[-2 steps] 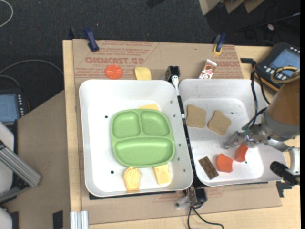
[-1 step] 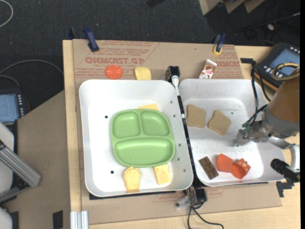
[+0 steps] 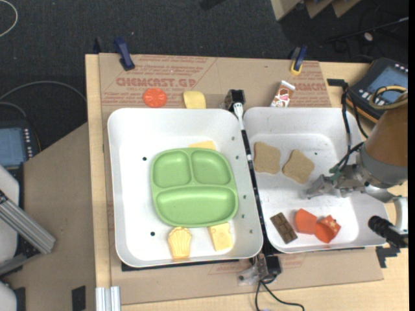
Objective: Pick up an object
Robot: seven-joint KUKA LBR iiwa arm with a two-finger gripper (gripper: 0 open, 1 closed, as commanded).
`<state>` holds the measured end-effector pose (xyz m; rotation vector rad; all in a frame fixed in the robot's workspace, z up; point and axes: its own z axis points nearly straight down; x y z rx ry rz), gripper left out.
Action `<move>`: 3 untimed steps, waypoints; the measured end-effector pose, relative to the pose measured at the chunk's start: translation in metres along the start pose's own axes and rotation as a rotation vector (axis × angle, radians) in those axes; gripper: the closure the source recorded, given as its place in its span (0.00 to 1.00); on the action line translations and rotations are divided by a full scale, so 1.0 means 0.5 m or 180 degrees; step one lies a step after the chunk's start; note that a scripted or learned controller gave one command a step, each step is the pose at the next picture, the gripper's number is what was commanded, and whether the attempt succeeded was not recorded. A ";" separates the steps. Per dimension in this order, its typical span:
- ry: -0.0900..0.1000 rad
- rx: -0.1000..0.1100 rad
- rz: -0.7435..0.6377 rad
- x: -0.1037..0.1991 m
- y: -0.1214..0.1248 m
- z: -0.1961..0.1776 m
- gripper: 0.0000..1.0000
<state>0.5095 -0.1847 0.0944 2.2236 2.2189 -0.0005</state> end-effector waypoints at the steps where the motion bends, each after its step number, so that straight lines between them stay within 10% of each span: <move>1: 0.0000 -0.0012 -0.0026 0.109 0.079 0.021 0.00; 2: 0.0000 0.0006 0.0015 0.025 -0.067 -0.111 0.00; 3: 0.0008 0.0011 -0.0013 0.086 -0.057 0.026 0.00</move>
